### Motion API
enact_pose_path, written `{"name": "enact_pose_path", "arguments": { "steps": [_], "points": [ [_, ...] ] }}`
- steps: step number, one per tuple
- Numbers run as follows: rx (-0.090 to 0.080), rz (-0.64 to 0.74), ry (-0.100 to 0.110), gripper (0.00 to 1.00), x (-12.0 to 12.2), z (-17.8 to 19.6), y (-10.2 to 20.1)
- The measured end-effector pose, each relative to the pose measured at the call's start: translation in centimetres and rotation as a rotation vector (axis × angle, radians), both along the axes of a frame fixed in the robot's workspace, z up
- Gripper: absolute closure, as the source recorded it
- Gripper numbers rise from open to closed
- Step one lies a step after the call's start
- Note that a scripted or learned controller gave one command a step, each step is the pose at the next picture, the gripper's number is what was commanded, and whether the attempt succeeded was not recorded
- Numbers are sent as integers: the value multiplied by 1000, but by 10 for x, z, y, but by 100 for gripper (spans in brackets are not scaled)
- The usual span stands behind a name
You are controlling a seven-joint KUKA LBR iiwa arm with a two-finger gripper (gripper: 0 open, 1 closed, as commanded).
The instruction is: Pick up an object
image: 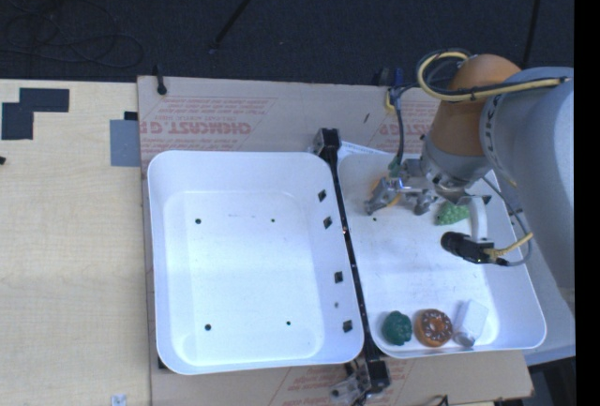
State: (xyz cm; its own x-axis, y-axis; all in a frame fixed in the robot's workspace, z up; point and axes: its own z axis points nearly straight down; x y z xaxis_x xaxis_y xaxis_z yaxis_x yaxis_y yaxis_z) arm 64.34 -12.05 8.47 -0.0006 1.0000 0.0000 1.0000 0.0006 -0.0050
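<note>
Choice of target matters most at this step, since nothing is gripped yet. The gripper (401, 204) hangs low over the far end of the right-hand bin (422, 278), its fingers spread apart with only bare white floor showing between them. Closest to it is a pale green object (453, 212), just beside the gripper on the side toward the arm and partly tucked under the wrist, so its shape is hard to read. Three more candidates lie well apart from the gripper, in a row along the bin's near wall: a dark green lump (397, 327), a brown ring (433, 327) touching or almost touching it, and a pale block (472, 320) near the corner. A good pick, in my judgement, centres the spread fingers over one thing before closing, because closing here would likely catch nothing. The pale green object calls for the shortest sideways shift. The near row looks riskier, as its things crowd each other and the wall leaves little room for a finger. The dark green lump, at the row's end with free floor beside it, seems the easiest of those.
</note>
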Motion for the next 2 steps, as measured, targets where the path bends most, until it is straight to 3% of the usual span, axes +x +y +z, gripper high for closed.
{"name": "enact_pose_path", "arguments": {
  "steps": [2],
  "points": [
    [0,-2,-2,0,0,3,0]
  ]
}}
